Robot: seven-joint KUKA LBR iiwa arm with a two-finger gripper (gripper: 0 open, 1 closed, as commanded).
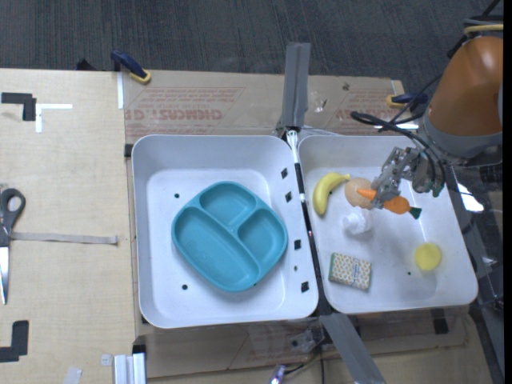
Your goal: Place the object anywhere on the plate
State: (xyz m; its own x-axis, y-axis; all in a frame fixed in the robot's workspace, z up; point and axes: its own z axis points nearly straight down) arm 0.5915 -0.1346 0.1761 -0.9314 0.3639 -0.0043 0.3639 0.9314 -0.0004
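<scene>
A blue three-compartment plate (230,236) lies in the left bin (152,214). In the right bin (448,286), my gripper (382,192) hangs low over an orange carrot (395,206) with a green end, which lies next to a beige round object (356,192). The gripper's tip covers the carrot's middle. Around it lie a yellow banana (326,191), a white crumpled item (357,223), a yellow lemon (427,257) and a speckled rectangular block (350,271).
The divider between the two bins (300,214) runs between the plate and the gripper. Scissors (6,222) lie on the bench at the far left. Cables (384,122) trail behind the wrist.
</scene>
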